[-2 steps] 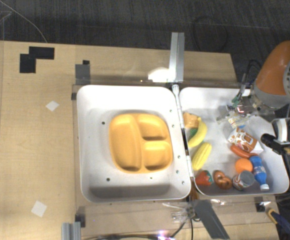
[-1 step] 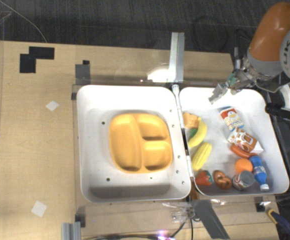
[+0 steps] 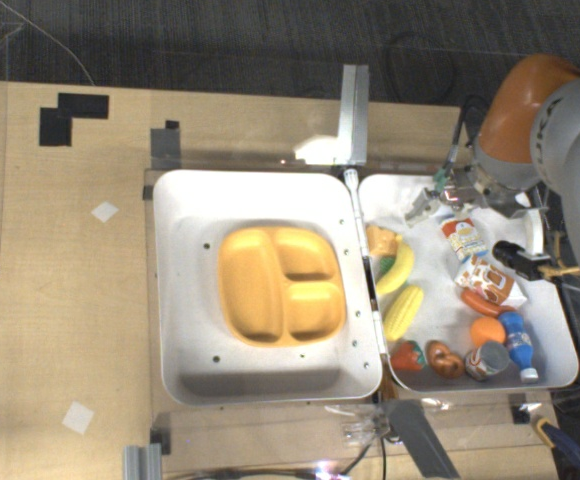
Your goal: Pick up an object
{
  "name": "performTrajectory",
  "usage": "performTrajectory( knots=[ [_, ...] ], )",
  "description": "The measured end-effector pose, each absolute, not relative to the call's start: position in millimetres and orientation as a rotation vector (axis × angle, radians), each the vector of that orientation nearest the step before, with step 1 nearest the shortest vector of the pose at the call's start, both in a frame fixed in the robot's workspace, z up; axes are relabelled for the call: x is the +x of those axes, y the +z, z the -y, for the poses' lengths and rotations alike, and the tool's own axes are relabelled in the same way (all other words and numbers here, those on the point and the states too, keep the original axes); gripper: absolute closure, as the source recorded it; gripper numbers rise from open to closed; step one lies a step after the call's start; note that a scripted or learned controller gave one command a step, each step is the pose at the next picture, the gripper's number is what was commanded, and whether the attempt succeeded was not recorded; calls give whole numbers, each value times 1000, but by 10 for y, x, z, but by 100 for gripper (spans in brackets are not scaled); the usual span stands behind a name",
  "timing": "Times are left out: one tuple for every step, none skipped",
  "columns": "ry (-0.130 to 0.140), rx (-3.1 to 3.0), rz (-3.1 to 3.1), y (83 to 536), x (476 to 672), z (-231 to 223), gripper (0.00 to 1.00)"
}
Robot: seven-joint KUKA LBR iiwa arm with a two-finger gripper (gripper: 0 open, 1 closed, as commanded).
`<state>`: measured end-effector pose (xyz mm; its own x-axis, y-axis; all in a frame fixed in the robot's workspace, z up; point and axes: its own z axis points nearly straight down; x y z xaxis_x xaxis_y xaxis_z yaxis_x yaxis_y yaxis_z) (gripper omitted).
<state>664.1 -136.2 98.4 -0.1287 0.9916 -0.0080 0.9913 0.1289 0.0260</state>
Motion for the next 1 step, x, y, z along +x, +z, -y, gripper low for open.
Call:
performTrajectory(
  knots=[
    [21,1901,-2461,994,6168,1604,0]
  ],
)
